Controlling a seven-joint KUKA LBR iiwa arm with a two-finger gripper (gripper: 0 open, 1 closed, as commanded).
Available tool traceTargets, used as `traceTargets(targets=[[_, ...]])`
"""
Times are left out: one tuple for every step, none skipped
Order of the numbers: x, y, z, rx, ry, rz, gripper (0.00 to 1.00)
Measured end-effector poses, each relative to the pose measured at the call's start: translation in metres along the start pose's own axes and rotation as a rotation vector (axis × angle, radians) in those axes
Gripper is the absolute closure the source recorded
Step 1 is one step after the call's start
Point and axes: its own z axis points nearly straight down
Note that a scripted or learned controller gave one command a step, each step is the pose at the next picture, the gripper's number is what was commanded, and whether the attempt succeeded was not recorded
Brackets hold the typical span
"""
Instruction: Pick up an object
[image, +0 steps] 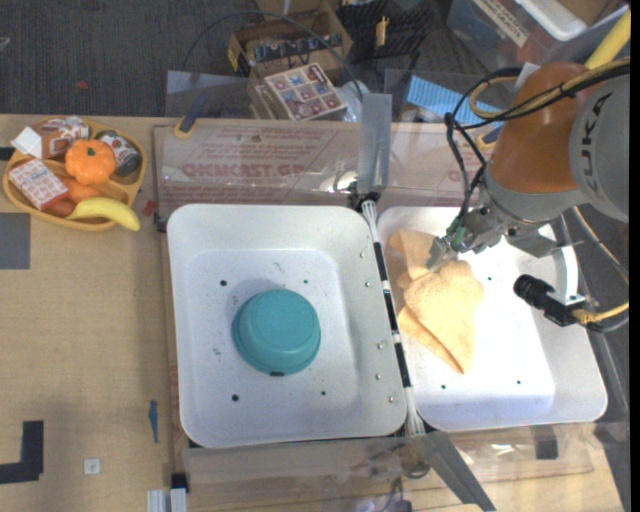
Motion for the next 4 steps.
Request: traceTargets(targets=[[-0.058,-0.003,0.047,0.0,-0.001,0.07,0.0],[-0.072,0.016,0.091,-0.011,-0.008,0.038,0.0],[-0.072,0.016,0.091,-0.011,-0.008,0.038,0.0],[-0.064,0.045,0.092,-0.008,-0.01,-0.06,0.0]])
